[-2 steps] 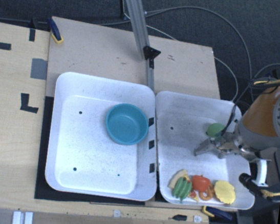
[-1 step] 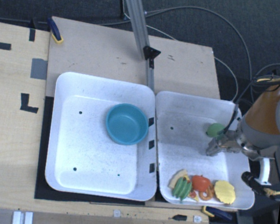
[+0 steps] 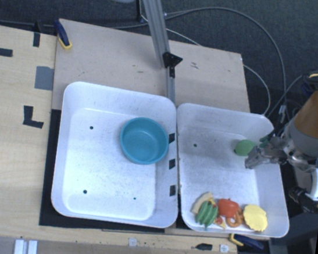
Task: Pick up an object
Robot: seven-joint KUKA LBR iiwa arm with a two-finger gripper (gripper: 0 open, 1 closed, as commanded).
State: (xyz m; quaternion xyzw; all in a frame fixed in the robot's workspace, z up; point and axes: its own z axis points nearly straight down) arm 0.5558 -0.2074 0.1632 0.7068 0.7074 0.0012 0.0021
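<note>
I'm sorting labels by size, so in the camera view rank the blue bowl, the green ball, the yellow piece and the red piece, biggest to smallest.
1. blue bowl, by far the largest
2. yellow piece and red piece: too alike to rank
3. green ball, slightly smaller, partly hidden beside the gripper

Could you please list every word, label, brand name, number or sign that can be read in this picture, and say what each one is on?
There is no readable text.
Black tape marks on the tan wooden bench: plain shapes, not letters.
Small black tabs on the rim of the left white plastic bin: blank, or too small to read.
Round blue plastic bowl and the small green ball: no print visible.
</note>
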